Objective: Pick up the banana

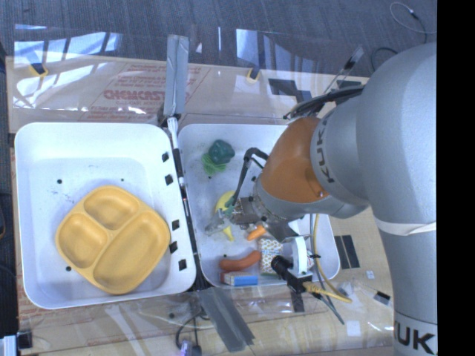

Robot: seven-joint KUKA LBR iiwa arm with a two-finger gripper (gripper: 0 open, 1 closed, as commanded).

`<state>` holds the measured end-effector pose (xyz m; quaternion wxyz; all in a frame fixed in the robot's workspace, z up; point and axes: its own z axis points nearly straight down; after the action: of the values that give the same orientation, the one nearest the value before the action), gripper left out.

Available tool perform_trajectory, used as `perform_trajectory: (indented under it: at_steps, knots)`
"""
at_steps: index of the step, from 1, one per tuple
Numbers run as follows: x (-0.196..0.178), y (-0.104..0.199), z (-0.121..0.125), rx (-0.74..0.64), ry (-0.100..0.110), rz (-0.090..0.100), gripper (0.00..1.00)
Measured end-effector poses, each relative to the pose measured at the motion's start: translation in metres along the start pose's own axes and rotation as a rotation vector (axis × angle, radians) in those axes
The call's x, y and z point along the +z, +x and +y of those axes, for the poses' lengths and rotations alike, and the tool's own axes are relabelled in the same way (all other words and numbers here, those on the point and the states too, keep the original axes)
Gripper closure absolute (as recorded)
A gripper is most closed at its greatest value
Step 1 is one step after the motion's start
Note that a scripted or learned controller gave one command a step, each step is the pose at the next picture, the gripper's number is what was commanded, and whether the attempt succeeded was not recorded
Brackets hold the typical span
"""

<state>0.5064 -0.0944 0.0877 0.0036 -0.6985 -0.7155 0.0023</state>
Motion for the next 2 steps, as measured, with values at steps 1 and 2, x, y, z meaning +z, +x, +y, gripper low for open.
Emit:
perform_trajectory:
  at_steps: [1,2]
  knots:
    - [-0.006,0.000,-0.001,-0.007,0.008,0.001,1.00]
    - [-0.034,0.002,0.018,0.225,0.000,-0.001,1.00]
